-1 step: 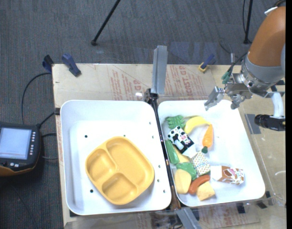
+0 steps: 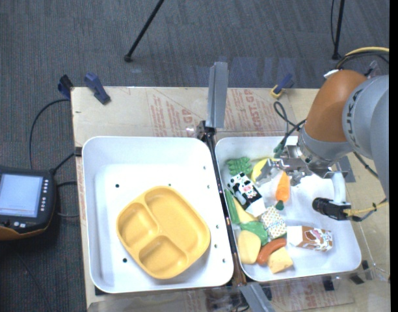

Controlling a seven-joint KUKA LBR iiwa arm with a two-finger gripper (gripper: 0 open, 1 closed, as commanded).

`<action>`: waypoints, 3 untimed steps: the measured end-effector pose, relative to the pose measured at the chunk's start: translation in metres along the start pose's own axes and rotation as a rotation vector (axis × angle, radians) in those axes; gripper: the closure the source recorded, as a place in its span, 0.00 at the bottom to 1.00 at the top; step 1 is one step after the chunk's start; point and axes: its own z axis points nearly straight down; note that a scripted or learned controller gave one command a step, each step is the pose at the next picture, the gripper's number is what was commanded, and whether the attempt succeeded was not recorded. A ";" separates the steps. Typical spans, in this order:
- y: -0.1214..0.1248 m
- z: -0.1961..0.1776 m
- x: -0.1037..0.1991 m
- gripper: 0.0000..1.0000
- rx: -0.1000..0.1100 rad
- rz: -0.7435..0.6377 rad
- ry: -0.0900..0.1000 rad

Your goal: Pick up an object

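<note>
Tool (image 2: 282, 171) position: low in the right white plastic bin (image 2: 352, 252), directly above the orange carrot-shaped toy (image 2: 283, 188), which appears pinched narrowly between its fingers. Toys crowd that bin's left side, so a top approach suits. The yellow compartment tray (image 2: 162, 231) occupies the left bin.

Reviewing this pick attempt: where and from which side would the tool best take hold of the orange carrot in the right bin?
Grip the carrot across its wider upper half, coming straight down from above. It stands roughly lengthwise up the view, tapering toward its lower tip, with bare bin floor to its right; toys crowd its left, so the fingers should probably close left-right across the thick part.
</note>
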 end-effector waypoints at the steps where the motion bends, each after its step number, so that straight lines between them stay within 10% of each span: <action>1: -0.015 0.034 -0.020 0.00 -0.008 0.133 0.001; 2: -0.078 0.034 0.007 0.00 -0.008 0.133 0.001; 3: -0.025 0.032 -0.061 0.00 -0.013 0.068 -0.001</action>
